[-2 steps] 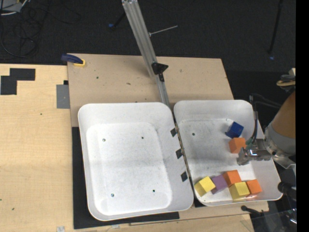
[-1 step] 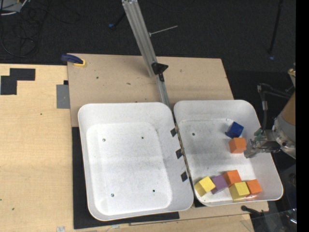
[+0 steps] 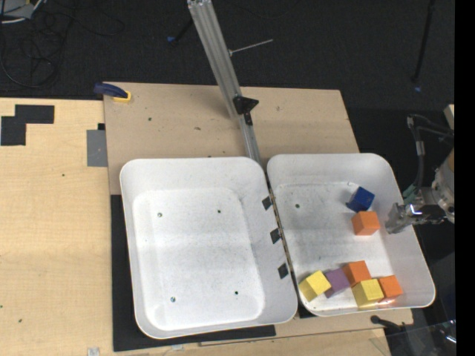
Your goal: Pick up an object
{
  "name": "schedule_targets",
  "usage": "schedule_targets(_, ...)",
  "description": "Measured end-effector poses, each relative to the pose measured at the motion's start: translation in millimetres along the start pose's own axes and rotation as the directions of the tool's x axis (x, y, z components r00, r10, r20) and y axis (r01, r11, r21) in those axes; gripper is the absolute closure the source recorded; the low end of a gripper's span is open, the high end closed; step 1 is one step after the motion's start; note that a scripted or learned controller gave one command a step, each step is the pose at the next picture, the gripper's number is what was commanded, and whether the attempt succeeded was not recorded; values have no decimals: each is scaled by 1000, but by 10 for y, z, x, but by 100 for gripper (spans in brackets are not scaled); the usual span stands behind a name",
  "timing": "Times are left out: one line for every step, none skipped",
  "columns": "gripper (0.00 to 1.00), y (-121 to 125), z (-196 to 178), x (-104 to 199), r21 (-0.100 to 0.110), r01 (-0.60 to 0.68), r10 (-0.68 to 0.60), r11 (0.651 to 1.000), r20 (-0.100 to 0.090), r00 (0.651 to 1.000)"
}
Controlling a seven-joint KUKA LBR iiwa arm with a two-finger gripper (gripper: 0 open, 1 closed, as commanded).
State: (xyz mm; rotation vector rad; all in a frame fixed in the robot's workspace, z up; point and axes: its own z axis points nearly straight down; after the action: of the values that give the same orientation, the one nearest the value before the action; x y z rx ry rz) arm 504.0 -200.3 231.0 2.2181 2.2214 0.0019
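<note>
Item: right bin (image 3: 326,170), holding a lone orange cube (image 3: 365,223) beside a blue cube (image 3: 361,197); gripper (image 3: 401,215) at the bin's right rim, claw width not discernible; advised: centre squarely over the orange cube before descending.

Reaches in low from the right, with just the wrist end and gripper (image 3: 398,216) in sight beside the right bin (image 3: 404,191). Sits at that bin's right rim, about halfway along it, metal fingertips pointing left across the rim. Carries pale housing and dark cabling behind the gripper, further right of the rim. Too small and blurred for finer detail.
</note>
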Motion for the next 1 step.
schedule_targets(100,153,-4,398,4,2,-2,1000,-3,1000)
